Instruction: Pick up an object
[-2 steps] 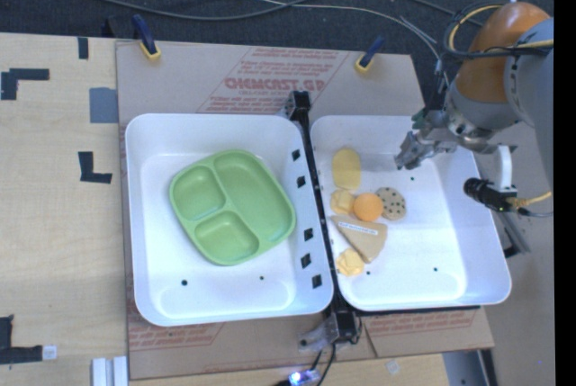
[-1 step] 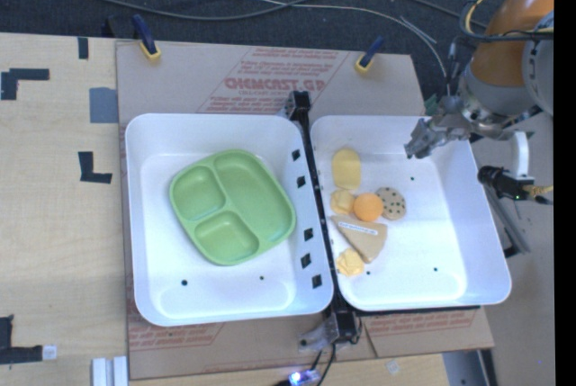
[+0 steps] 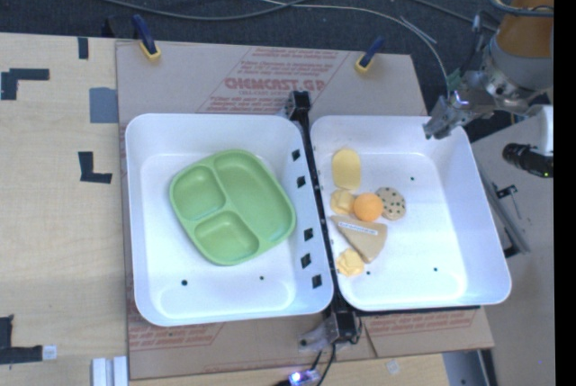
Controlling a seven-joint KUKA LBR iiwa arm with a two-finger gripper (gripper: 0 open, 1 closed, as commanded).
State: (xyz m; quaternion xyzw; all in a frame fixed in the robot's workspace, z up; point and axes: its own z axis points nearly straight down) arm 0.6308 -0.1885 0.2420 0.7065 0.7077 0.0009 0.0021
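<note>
In the camera view, our gripper (image 3: 441, 125) hovers at the right bin's (image 3: 468, 222) far corner; we cannot tell its opening. The orange ball (image 3: 367, 208) sits amid crowded toy food, so we should descend centred.

The wood table (image 3: 54, 222) has a brown cardboard sheet (image 3: 270, 78) on it. Two white bins (image 3: 144, 285) sit side by side on the cardboard.

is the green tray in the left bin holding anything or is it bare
Bare. The green tray lies flat in the left bin, and all three of its compartments show plain green.
</note>
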